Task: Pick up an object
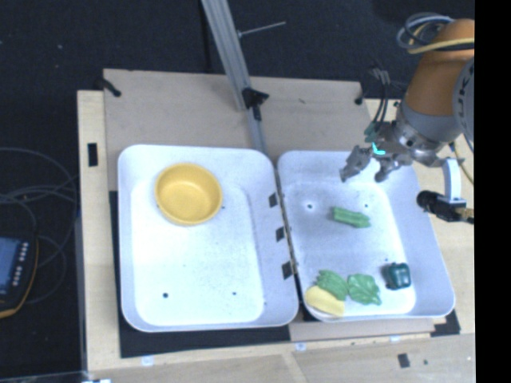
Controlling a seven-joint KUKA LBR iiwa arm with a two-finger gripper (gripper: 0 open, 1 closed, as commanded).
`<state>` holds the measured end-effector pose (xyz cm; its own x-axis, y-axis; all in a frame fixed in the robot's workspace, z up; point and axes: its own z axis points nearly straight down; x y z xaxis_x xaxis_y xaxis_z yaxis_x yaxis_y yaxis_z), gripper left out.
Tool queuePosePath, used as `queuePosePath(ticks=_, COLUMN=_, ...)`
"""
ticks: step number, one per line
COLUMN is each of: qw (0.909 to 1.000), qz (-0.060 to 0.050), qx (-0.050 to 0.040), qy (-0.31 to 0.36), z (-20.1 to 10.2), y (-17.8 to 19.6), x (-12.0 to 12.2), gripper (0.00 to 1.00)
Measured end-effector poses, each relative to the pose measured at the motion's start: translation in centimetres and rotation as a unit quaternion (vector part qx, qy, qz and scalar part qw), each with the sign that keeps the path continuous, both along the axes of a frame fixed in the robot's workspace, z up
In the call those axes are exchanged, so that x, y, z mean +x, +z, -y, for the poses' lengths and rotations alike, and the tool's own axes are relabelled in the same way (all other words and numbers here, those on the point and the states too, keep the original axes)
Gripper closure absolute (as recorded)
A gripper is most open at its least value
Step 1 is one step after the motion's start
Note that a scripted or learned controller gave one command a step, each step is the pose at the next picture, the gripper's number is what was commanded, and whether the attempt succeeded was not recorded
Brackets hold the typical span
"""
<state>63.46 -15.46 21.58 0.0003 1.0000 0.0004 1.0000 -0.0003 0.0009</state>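
Observation:
My gripper (368,171) hangs over the far part of the right bin (315,174), fingers spread open with nothing between them. A small green oblong piece (350,217) lies in the bin just below and a little left of the gripper, apart from it. Near the bin's front edge sit two leafy green pieces (331,283) (364,289), a yellow piece (322,301) and a dark teal block (397,275). A yellow bowl (188,194) stands upright in the left bin's (200,294) far left part.
A grey metal post (227,42) slants up from between the bins at the back. A black bracket (441,203) juts out by the right bin's right rim. Small clips (281,234) sit along the seam between the bins.

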Motion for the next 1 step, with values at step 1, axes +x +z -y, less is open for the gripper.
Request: queuePosePath(ticks=1, qw=1.0, qz=0.0, qx=0.0, qy=0.0, z=0.0, y=-0.01, x=0.0, gripper=0.0)
